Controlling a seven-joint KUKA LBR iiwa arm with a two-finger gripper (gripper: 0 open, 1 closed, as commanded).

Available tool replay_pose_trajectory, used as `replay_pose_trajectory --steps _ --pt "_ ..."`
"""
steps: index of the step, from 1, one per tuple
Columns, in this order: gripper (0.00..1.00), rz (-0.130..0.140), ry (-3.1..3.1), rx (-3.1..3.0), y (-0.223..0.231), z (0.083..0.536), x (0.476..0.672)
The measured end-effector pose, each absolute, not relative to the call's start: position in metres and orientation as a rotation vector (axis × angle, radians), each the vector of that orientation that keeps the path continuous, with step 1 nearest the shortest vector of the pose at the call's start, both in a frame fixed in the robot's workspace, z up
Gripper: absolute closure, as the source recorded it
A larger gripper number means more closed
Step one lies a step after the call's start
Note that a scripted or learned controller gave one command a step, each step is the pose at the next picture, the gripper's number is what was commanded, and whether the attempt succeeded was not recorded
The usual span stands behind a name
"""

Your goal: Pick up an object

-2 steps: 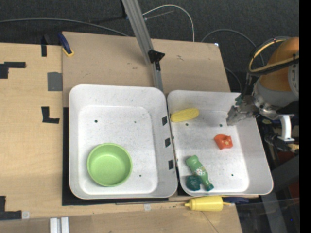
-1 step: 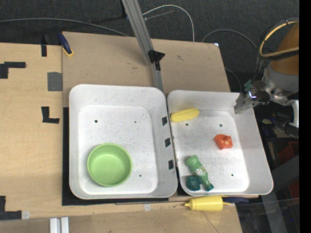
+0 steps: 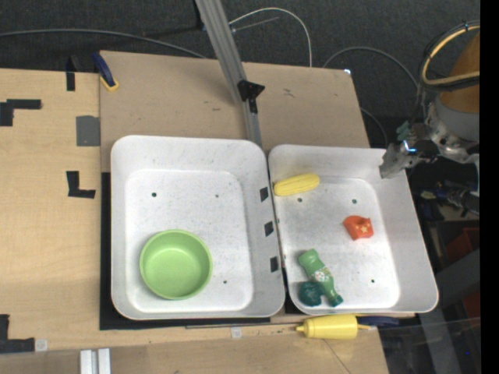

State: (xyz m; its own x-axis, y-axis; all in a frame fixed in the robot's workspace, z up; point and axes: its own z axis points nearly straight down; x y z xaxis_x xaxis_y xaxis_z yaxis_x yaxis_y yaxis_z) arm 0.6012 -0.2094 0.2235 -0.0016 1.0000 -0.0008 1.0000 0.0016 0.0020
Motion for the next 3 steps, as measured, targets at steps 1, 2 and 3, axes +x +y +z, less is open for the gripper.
replay_pose_trajectory --steps 1,2,3 --pt "1.0 0.002 2.229 2.214 -0.161 0.231 0.613" --pt "1.0 0.0 2.23 2.215 -0.106 0.22 0.62" --pt "1.0 0.002 2.231 2.215 -0.051 0.231 0.62"
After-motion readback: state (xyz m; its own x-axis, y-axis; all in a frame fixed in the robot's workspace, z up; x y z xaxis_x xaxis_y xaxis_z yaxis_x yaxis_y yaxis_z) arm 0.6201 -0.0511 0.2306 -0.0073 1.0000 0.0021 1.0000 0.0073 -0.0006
